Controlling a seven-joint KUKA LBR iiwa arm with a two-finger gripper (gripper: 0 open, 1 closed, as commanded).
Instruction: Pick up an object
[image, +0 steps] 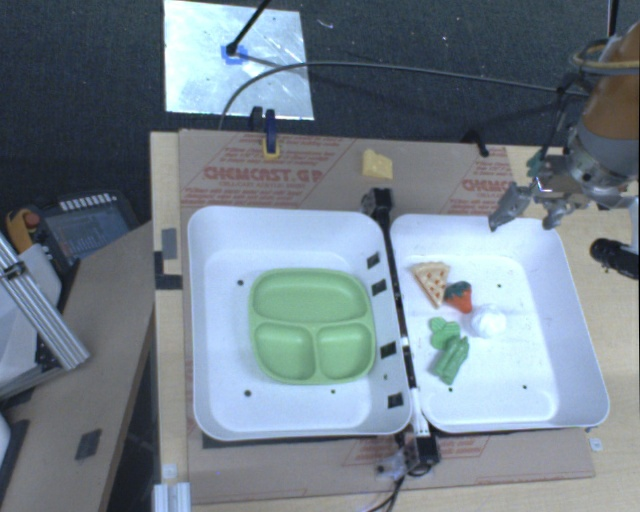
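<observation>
1. Two white bins sit side by side on the tabletop (165, 300): the left bin (215, 245) carries a green divided plate (310, 325), the right bin (545, 390) holds a small cluster of toy food.
2. In that cluster: a pizza slice (431, 281) at the top, an orange-red piece (459, 295) touching its right side, a white piece (489, 322) just below that, and two green pieces (448, 350) at the bottom.
3. A yellow block (377, 164) lies on the cardboard behind the bins, and a black cable arcs across the back.
4. The gripper (525, 212) hangs over the right bin's far rim, fingers (503, 213) spread apart and holding nothing.
5. The cluster lies well apart from the fingers, nearer the camera and towards the left, with bare bin floor between.
6. Red print on the cardboard reads "CHEMCAST GP"; the same print at the right is partly hidden.
</observation>
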